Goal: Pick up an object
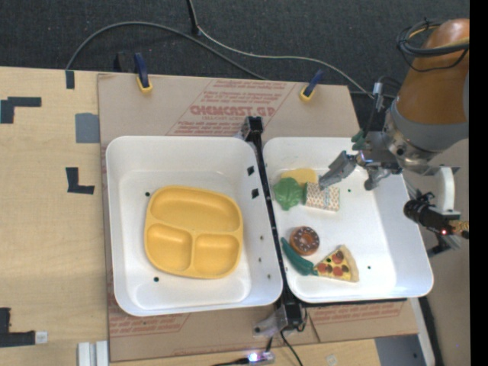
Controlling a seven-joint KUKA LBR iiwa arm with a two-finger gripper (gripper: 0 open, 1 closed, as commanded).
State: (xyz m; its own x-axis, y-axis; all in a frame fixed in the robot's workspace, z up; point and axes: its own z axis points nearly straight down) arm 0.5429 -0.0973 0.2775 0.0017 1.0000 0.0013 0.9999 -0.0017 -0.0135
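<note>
A pale wooden bench (46,227) fills the left and near part of the scene, with dark tape marks (76,180) on its left side. A sheet of printed cardboard (221,105) lies on it, held at its far edge by two yellow-tipped clamps (142,73). Beyond the bench lies dark grey carpet (252,14), crossed by a thin cable (122,27). The light is even.

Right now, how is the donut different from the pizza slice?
The donut is round with dark brown topping and a hole in the middle; the pizza slice is a yellow triangle with red dots. The donut looks smaller than the pizza slice. The donut sits nearer the middle of the right bin; the pizza slice lies closer to its front edge. Both are toy foods lying flat in the same bin, close together, away from the claw.
</note>
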